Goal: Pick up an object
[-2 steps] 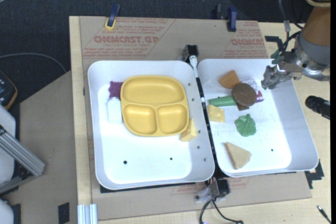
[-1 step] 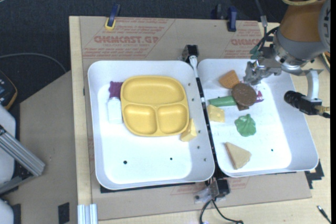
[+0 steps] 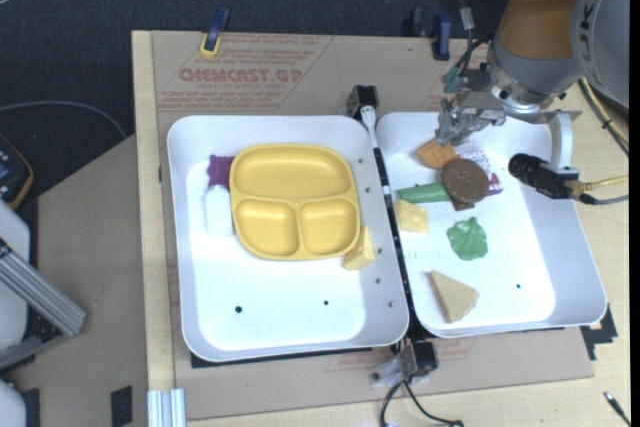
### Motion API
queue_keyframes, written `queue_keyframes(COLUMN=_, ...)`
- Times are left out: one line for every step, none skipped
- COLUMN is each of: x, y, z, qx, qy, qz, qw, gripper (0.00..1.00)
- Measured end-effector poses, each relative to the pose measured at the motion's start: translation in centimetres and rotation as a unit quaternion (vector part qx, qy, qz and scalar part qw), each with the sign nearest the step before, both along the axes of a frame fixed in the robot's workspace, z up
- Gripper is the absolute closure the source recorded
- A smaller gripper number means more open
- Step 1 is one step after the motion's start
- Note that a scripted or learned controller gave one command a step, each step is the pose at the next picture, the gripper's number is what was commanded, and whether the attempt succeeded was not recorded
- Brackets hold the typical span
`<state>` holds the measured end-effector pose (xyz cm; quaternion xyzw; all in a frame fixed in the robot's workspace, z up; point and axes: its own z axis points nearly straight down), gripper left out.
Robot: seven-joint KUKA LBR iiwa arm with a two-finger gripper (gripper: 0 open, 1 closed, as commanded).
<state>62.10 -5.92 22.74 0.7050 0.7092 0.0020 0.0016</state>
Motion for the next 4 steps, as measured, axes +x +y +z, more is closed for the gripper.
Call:
queue_keyframes(x=2.2, y=4.5, z=0.6, qx=-0.0001, qy=0.0, qz=0.0, qw=1.0, gripper=1.0)
queue_keyframes(x=4.0, y=9.2, z=0.7, qx=-0.0001, qy=0.0, qz=0.0, qw=1.0, gripper=1.0)
queue_keyframes(x=4.6, y=12.6, z=-1.1, qx=-0.0002, qy=0.002, qz=-0.001, qw=1.0, gripper=1.0)
queue_keyframes(x=3.9, y=11.9, z=-1.2, qx=-0.0006, qy=0.004, qz=-0.003, qw=1.0, gripper=1.0)
